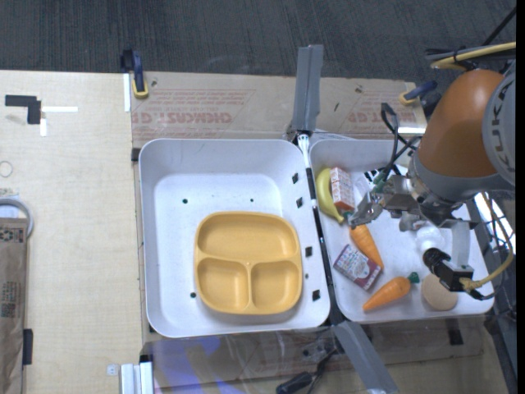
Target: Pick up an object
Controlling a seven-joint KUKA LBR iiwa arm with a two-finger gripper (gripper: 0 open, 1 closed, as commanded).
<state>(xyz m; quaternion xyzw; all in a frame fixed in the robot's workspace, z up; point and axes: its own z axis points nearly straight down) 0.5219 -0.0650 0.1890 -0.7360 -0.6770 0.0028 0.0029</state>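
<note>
My gripper (365,210) hangs low over the right bin (394,309), at the left end of the grey and orange arm (459,138). Its tip is just above the top end of an orange carrot (367,247) and right beside a small pink-and-white carton (342,189). A yellow banana (326,195) curves along the bin's left wall. Below the carrot lies a purple-and-white packet (357,267), then a second carrot (387,293) and a beige egg-shaped object (440,295). Nothing can be seen held.
The left bin (164,220) holds a yellow three-compartment plate (248,263). A grey post (308,89) rises behind the wall between the bins. The arm's wrist and cables (449,265) cover the right bin's right side.
</note>
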